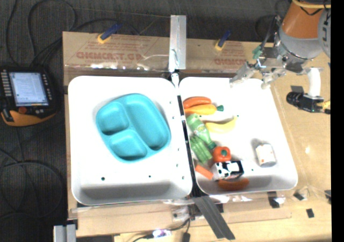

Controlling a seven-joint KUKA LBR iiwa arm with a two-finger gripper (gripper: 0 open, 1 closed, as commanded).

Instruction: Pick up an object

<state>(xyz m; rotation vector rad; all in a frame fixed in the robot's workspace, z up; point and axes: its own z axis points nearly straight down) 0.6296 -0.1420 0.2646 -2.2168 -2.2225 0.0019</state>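
Observation:
My gripper (251, 77) hangs over the back right corner of the right bin (279, 128), open, with nothing between its spread fingers. Along that bin's left side lie an orange toy vegetable (196, 101), a yellow-orange piece (207, 109), a banana (221, 124), a green bottle (199, 137), a red tomato (221, 154), a black-and-white toy cow (229, 169), a small carrot (203, 171) and a red piece (234, 184). A white cylinder (265, 154) lies apart toward the front right. All of them sit in front of and to the left of the gripper.
The left bin (80, 144) holds a blue divided plate (133, 126). A metal post (178, 42) stands at the back between the bins. A control pendant (25, 94) lies on the floor to the left. Cardboard lines the bench behind both bins.

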